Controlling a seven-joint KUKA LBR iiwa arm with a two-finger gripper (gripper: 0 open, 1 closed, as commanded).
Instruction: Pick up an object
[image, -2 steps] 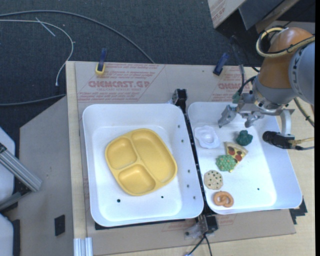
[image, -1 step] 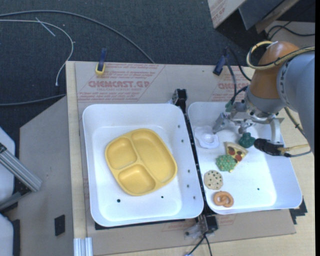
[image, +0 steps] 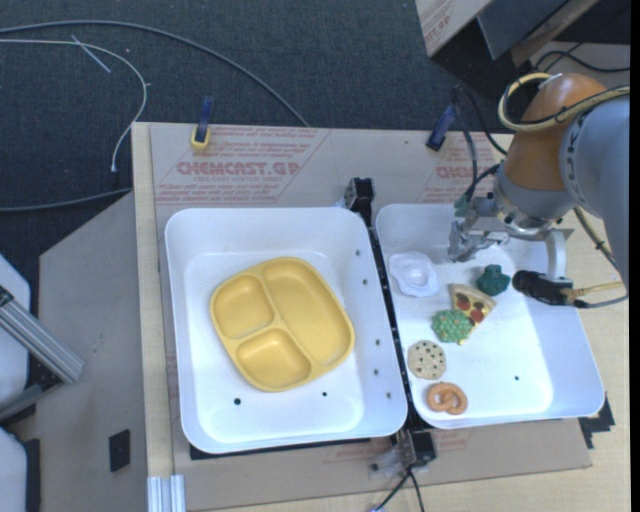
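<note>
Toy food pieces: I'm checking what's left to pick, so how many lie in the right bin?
6: a white piece, a dark green piece, a pizza slice, broccoli, a cookie and a pretzel. The arm may hide more.

The grey arm enters from three o'clock, its orange band sitting at about two o'clock of the view. Below the band, the wrist points downward, and the gripper hangs toward eight o'clock from it.

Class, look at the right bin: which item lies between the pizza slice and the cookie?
In the camera view, the green broccoli piece lies between the pizza slice and the cookie.
</note>
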